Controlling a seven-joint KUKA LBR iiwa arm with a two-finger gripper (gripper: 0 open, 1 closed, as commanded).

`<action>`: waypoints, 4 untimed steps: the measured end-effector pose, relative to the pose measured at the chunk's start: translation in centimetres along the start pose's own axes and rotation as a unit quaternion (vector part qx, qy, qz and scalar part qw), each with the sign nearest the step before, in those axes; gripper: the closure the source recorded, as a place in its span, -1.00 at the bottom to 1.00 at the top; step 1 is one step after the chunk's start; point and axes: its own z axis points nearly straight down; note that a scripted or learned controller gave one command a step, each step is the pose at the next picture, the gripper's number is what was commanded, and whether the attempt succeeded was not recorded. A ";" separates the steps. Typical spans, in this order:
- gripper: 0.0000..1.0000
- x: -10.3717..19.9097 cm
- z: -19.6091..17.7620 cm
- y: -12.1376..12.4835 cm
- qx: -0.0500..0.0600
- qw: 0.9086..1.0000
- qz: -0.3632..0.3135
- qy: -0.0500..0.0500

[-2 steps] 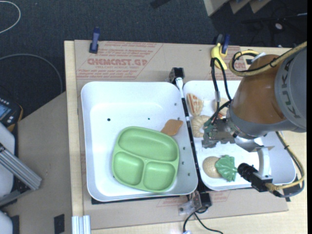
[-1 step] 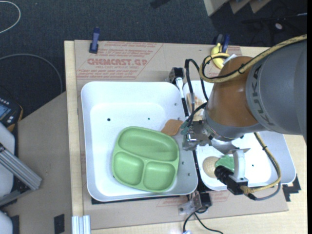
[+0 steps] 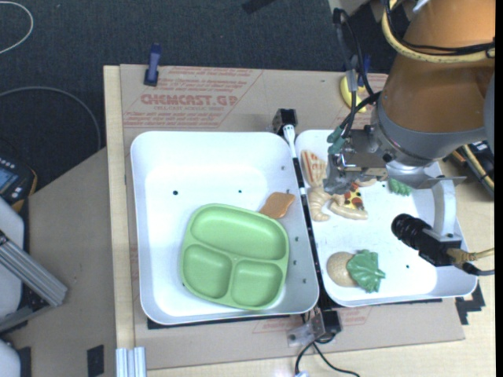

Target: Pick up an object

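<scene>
Camera view sets the gripper [image 3: 343, 181] low over the back-left part of the right bin [image 3: 410, 286]. Whether it is clasped or released cannot be told, because the wrist covers it from above. Just under its tip a toy pizza slice [image 3: 351, 204] lies flat on the bin floor, close against the gripper, and nothing is seen gripped.

Left of the slice, along the bin's left wall, sits a striped tan piece [image 3: 313, 166], perhaps a toy bread or hot dog. A pale beige piece [image 3: 318, 204] lies just in front of it. Right of the gripper a small green piece [image 3: 399, 186] peeks out, partly hidden by the arm [image 3: 440, 69]. Near the front wall a round tan cookie [image 3: 336, 265] lies with a green leafy toy [image 3: 366, 270] overlapping its right side.

The left bin [image 3: 165, 203] holds a green divided plate [image 3: 236, 255] with three compartments. A small orange-tan piece [image 3: 277, 204] lies beside its back-right rim, near the bin's right wall. The arm's bulk hides the right bin's back-right corner.
</scene>
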 end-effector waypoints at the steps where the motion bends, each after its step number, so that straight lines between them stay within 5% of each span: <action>1: 1.00 3.4 17.4 -0.8 0.018 1.000 0.002 -0.002; 2: 1.00 5.5 -7.0 5.6 -0.002 1.000 0.000 0.000; 3: 1.00 -3.8 -3.0 0.8 0.013 1.000 0.007 -0.002; 4: 1.00 -1.6 -0.7 -0.3 0.012 1.000 0.002 -0.001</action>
